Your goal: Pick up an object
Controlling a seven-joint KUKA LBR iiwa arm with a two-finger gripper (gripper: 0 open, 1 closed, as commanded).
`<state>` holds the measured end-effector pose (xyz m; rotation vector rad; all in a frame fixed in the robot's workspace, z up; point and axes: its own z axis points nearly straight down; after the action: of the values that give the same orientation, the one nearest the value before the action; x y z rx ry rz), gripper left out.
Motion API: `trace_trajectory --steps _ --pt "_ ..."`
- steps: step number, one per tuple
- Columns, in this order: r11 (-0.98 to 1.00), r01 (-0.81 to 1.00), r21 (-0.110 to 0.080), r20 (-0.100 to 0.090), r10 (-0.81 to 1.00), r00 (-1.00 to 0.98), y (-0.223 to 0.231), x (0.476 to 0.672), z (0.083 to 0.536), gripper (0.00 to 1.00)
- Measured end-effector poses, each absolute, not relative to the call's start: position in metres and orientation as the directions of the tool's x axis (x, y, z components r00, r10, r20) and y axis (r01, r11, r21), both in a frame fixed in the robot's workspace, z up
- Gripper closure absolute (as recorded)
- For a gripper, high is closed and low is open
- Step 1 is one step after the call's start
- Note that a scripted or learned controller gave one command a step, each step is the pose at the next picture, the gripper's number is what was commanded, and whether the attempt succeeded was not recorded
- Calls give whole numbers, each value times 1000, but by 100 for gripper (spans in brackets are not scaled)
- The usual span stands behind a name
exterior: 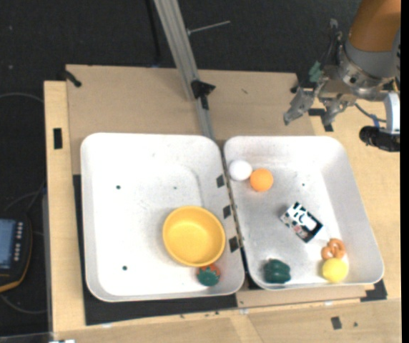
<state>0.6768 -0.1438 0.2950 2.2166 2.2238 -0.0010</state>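
My gripper (310, 116) hangs above the bench just past the far edge of the right bin (347, 164), its fingers spread open with nothing between them. The right bin holds a white ball (240, 170) and an orange ball (262, 180) near its far left corner. A black-and-white block (302, 221) lies near the middle. A dark green object (277, 270), a small orange ring-shaped thing (333, 249) and a yellow ball (334, 269) sit along the near edge. In the left bin (119, 170) a yellow bowl (194, 236) stands upright, with a small teal object (208, 276) just in front of it.
A slanted metal pole (179, 41) rises from the bench behind the seam between the bins. A handheld controller (1, 254) lies off the bench at the left. The far and left parts of the left bin show bare white floor.
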Motion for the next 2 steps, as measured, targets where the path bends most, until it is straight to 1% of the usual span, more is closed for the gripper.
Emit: trace_trajectory --steps 1,2 --pt "3 1000 0 -3 1000 -3 -144 677 295 0" --pt "-1 1000 -3 -3 1000 1 -153 678 250 0"
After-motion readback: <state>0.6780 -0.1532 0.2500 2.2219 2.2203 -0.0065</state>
